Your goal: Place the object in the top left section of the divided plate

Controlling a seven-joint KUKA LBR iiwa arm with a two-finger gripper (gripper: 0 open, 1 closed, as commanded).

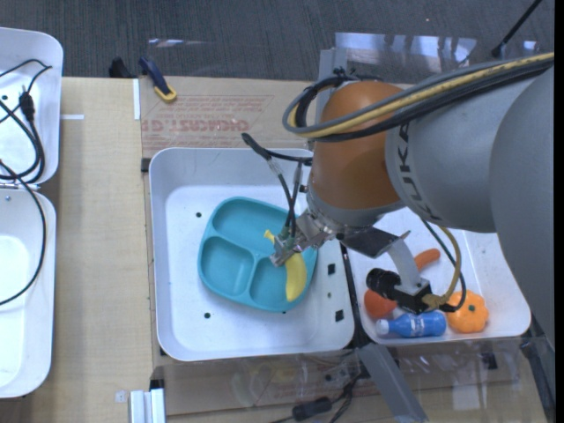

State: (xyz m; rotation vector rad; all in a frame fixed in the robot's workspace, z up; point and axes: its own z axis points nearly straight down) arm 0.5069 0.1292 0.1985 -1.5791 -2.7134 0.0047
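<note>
Gripper (284, 249) over divided plate (231, 258) — banana (295, 277) at right rim.

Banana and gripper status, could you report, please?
Gripper low over teal plate, at banana's upper tip. Banana lying across plate's right edge. Nothing blocking the top left section.

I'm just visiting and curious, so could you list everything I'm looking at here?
Bins: two, white, side by side on the bench.
Divided plate: one, teal, in the left bin.
Banana: one, yellow, on the plate's right edge, below the gripper.
Bottle: one, blue and white, lying in the right bin.
Orange: one, right bin.
Carrot: one, orange, right bin.
Clamp: one, blue and yellow, on the bench top.
Arm: one, grey with orange band.
Gripper: one, over the plate.
</note>
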